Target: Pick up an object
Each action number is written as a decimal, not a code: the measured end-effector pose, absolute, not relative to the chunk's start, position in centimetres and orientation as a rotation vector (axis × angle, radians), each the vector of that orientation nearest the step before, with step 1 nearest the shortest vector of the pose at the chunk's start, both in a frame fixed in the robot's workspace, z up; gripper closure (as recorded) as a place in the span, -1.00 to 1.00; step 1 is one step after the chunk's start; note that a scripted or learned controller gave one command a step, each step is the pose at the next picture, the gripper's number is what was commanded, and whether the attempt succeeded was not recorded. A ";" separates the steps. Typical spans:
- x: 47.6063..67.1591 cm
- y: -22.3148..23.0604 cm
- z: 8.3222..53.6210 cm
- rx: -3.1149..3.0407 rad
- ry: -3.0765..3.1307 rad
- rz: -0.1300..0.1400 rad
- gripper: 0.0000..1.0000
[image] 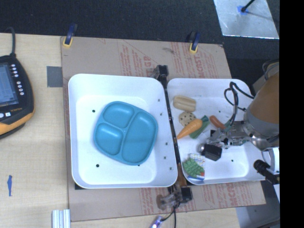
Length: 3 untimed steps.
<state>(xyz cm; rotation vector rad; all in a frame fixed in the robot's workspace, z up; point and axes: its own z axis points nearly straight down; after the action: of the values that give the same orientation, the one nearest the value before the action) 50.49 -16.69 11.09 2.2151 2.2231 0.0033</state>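
While cardboard (142, 56) covers the bench (33, 175), dark carpet (118, 8) behind, end effector (222, 139) hangs over toy-food bin (199, 81); grip unclear.

The grey arm (262, 127) reaches in from the right edge of the frame at mid-height, its orange band (267, 101) large and blurred near the camera, and its wrist (247, 131) points leftward, with the gripper (223, 137) low in the right-centre of the frame.

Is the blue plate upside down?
No, right side up: the blue plate lies flat in the left bin, its three hollow sections facing up.
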 end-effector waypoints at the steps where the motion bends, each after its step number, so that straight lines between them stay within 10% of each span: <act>1: 50.1 -14.0 10.1 2.200 2.208 0.018 -1.00; 2: 47.7 -9.7 9.2 2.215 2.231 -0.002 -1.00; 3: 54.8 -10.4 9.2 2.220 2.226 -0.002 -1.00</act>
<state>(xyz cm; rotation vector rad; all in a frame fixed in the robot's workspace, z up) 54.78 -10.45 9.19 2.2198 2.2260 -0.0016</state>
